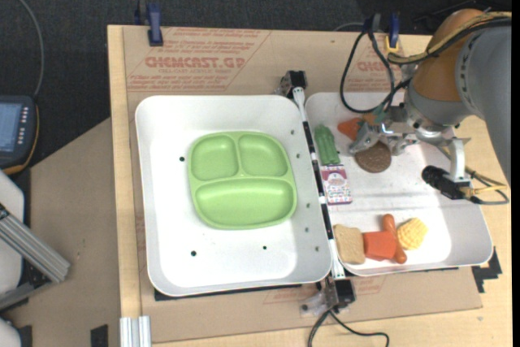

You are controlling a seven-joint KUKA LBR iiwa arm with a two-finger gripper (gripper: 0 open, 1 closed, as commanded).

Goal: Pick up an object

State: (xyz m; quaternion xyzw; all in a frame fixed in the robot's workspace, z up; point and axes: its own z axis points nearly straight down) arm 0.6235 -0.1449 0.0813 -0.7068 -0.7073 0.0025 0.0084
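Observation:
My gripper hangs low over the back half of the right bin. Directly below and in front of it lies a round brown disc, partly covered by the gripper. A small orange piece sits just left of the gripper. Along the bin's left wall lie a green stick and a pink and white packet. Near the front of the bin are a slice of bread, a red-orange piece and a yellow ridged piece.
The left bin holds a green divided plate. A ridge with black clips separates the two bins. The grey arm with its orange band enters from the right, above the right bin's back corner.

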